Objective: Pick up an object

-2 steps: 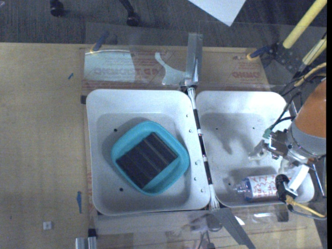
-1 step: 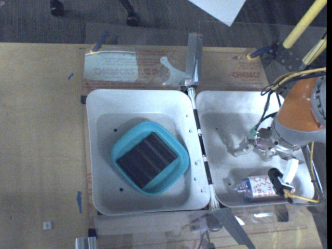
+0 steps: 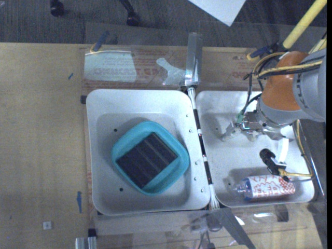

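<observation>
The gripper [image 3: 228, 134] hangs low inside the right bin [image 3: 220, 188], holding nothing; whether it is spread is unclear. A patterned tube [image 3: 264, 187] lies near it toward the front wall, untouched. The pick has not started.

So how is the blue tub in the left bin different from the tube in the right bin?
The blue tub is wide, squarish and open on top, with a dark ribbed inside; the tube is slim and long, white with red marks. The tub sits mid-bin, turned cornerwise; the tube lies on its side along the near wall. Both rest on a bin floor, apart from the claw.
</observation>
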Action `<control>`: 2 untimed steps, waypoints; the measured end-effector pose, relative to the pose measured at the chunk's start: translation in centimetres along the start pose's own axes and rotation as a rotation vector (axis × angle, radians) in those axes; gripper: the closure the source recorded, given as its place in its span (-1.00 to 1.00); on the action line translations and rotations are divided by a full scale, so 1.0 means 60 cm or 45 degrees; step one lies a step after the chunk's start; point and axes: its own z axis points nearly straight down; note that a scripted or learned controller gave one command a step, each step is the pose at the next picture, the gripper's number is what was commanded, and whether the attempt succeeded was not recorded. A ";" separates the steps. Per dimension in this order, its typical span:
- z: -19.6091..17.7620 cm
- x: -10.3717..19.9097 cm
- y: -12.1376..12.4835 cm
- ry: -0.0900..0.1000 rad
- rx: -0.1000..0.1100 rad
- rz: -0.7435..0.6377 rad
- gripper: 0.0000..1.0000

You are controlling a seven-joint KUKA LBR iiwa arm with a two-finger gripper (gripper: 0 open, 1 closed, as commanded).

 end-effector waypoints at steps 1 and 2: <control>-0.138 -0.095 -0.037 0.000 0.010 0.090 -1.00; -0.184 -0.012 -0.128 0.002 0.016 0.354 -1.00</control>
